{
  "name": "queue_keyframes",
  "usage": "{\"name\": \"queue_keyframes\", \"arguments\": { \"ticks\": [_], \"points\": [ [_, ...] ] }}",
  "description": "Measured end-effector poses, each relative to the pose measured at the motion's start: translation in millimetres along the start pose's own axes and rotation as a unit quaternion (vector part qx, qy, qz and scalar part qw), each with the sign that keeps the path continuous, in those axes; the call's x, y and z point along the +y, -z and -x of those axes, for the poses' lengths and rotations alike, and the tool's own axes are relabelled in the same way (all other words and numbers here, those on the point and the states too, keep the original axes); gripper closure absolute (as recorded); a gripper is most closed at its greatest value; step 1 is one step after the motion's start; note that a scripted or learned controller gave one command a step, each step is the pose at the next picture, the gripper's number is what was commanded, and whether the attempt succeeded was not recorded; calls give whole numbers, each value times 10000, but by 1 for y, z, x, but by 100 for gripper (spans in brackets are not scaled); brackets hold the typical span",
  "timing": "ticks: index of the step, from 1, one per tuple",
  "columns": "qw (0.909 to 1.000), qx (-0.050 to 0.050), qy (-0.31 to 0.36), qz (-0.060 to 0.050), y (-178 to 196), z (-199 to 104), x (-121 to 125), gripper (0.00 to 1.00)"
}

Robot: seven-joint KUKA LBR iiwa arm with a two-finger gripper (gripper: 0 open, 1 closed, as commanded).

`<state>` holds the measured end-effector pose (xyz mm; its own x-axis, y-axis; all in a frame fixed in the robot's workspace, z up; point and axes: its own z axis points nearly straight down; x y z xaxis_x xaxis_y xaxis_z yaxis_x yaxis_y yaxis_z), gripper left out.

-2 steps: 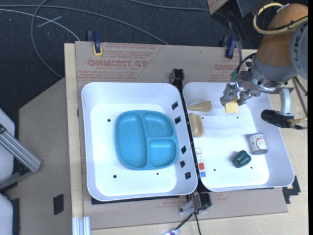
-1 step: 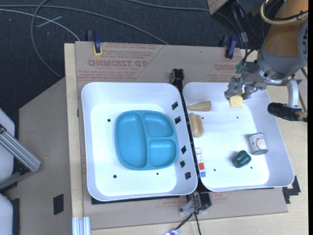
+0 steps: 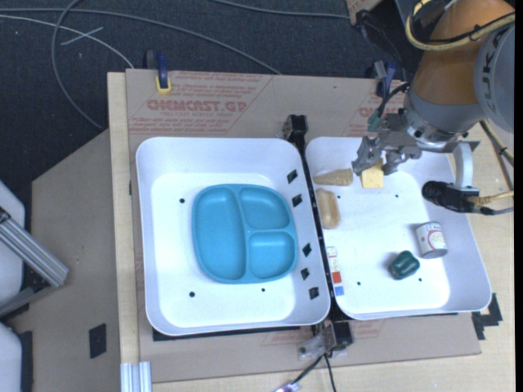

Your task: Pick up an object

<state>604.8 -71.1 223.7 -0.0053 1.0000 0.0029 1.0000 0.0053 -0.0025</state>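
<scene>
Brown table [image 3: 204, 96] carries two bins: left bin [image 3: 155, 243] holds a blue plate [image 3: 243, 233]; over the right bin [image 3: 458, 276], the hand [image 3: 376, 160] grips a yellow block [image 3: 373, 178].

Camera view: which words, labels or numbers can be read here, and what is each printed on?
"CHEMCAST GP": red print on the brown protective paper of the board under the bins.
Small white can in the right bin: label too small to read.
White card with red and blue marks: unreadable.

The brown board [image 3: 245, 96] under the bins reads "CHEMCAST GP" in red.
</scene>
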Motion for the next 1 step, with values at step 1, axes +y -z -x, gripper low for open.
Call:
{"name": "queue_keyframes", "arguments": {
  "ticks": [1],
  "points": [
    [10000,2,7,0,-4,-61,1,100]
  ]
}}
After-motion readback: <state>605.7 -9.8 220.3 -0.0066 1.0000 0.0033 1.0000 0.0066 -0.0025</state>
